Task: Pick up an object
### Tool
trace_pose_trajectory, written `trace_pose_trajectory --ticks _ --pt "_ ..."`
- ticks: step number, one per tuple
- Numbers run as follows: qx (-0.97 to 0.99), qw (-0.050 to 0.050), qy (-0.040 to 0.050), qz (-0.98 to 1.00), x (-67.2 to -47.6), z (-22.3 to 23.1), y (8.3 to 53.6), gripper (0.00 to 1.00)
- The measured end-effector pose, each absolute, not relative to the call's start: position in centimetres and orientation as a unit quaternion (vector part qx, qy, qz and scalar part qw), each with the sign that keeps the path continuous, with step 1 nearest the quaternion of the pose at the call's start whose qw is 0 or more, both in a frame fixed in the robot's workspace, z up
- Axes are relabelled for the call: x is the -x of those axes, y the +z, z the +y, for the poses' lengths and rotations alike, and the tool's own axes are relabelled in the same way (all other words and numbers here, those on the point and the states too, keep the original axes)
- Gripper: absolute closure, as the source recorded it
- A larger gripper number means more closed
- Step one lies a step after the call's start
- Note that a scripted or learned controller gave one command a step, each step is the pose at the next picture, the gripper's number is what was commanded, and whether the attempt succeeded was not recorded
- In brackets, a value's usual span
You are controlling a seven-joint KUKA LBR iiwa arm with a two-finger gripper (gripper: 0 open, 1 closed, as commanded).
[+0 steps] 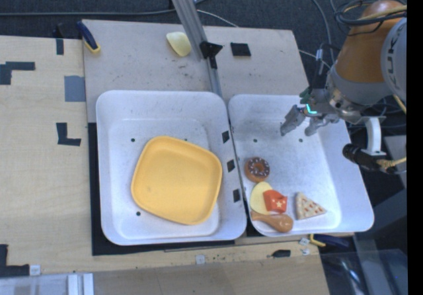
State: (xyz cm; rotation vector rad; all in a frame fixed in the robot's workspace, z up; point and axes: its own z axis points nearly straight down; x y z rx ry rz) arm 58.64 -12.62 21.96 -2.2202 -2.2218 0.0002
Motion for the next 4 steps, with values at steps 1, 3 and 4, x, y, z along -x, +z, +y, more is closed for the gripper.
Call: trace_pose_trajectory --ticks 1,3,4 --pt "0.707 0.0 0.0001 -0.707 -58.6 -12.6 22.0 0.0" --pt "0.707 0.002 0.0018 -0.707 -57.5 -12.8 9.5 0.0" --pt "0.707 -0.001 -0.0003 -0.707 -57.6 -12.8 9.0 0.0"
